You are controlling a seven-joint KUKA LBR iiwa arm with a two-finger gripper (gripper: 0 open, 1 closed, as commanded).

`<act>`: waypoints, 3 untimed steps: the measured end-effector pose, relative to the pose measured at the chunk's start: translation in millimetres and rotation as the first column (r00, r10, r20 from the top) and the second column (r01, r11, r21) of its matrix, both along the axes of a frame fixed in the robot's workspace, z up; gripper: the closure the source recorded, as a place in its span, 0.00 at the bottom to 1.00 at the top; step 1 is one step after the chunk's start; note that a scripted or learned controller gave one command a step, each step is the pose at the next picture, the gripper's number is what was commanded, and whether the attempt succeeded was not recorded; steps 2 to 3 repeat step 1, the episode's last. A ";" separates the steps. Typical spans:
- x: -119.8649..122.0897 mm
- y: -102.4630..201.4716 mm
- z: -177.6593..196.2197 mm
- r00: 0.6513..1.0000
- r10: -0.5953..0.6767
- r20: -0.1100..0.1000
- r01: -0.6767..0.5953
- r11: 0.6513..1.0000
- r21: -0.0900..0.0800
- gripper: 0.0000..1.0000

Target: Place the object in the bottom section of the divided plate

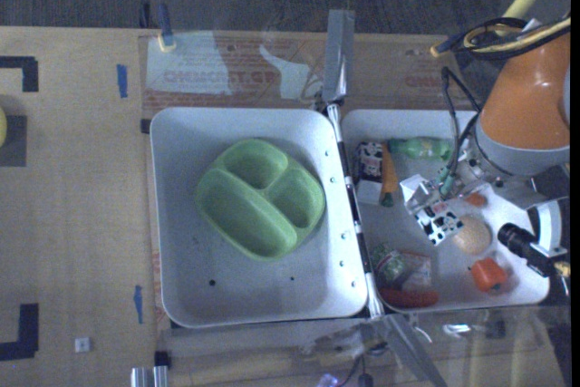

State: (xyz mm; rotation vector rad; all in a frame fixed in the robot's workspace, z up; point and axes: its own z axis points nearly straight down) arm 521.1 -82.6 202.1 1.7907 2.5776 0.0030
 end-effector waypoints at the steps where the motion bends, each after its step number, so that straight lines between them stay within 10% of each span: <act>1: 0.0 0.0 0.1 1.000 0.000 0.000 0.000 1.000 0.000 0.00; 3: 0.0 0.0 0.1 1.000 0.000 0.000 0.000 1.000 0.000 0.00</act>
